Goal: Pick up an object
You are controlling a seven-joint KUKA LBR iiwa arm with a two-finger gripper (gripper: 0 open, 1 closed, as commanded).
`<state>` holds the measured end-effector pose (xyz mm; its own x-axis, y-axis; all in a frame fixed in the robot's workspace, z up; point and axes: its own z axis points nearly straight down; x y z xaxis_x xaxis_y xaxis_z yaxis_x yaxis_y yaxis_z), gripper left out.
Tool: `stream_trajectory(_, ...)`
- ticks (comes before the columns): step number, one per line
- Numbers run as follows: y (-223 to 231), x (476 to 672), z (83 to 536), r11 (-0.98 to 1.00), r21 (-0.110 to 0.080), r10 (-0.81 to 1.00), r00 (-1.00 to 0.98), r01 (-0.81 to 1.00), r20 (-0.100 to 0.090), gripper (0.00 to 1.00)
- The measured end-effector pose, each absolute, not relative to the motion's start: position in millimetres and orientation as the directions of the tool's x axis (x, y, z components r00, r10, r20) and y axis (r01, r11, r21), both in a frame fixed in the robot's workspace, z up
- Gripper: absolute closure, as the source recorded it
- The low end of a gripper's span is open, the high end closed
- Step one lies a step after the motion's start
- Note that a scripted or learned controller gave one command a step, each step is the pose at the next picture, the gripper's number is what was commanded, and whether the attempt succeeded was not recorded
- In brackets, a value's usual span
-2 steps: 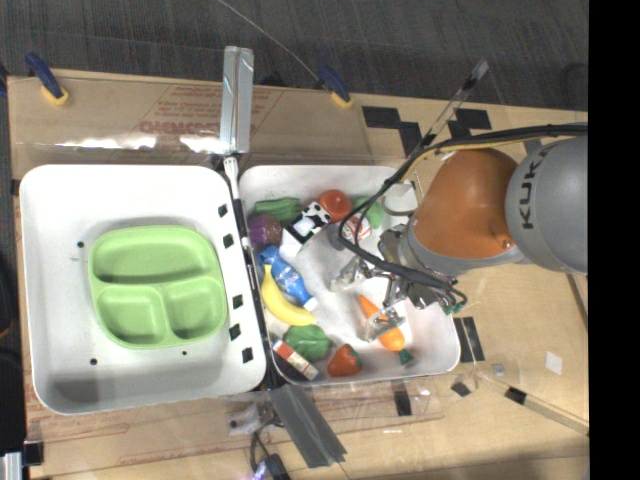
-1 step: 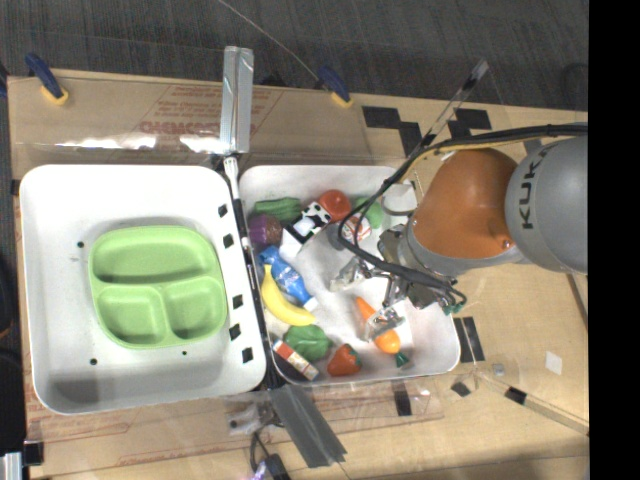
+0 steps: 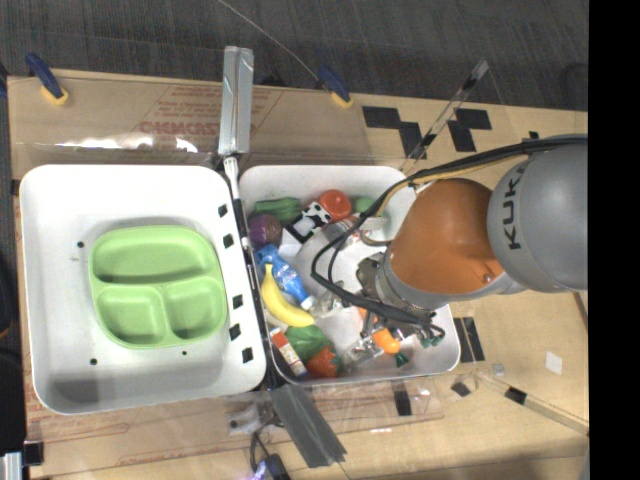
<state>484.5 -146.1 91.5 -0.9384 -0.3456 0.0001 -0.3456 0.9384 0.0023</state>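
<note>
The right bin (image 3: 330, 176) holds a heap of small objects: a yellow banana (image 3: 283, 307), a blue bottle (image 3: 287, 277), a purple ball (image 3: 264, 230), a green vegetable (image 3: 277, 208), an orange-red ball (image 3: 335, 205), a black-and-white piece (image 3: 313, 218) and red and green items (image 3: 312, 353) at the front. The arm's orange band (image 3: 440, 240) and grey wrist hang over the bin's right half. My gripper (image 3: 378, 333) reaches down into the front right of the heap, near an orange piece (image 3: 386, 343). Its fingertips are hidden by the wrist and cables.
The left bin (image 3: 45, 268) holds a green divided tray (image 3: 157, 285). A metal bar (image 3: 236, 103) stands at the divider between the bins. Blue clamps (image 3: 47, 76) grip the cardboard at the back. Black cables (image 3: 330, 253) loop over the right bin.
</note>
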Motion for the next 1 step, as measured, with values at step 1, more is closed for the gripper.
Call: stream_trajectory(1,-144.9,486.9,102.3,0.936,0.0,-0.353,-0.936,-0.353,-0.003,1.0)
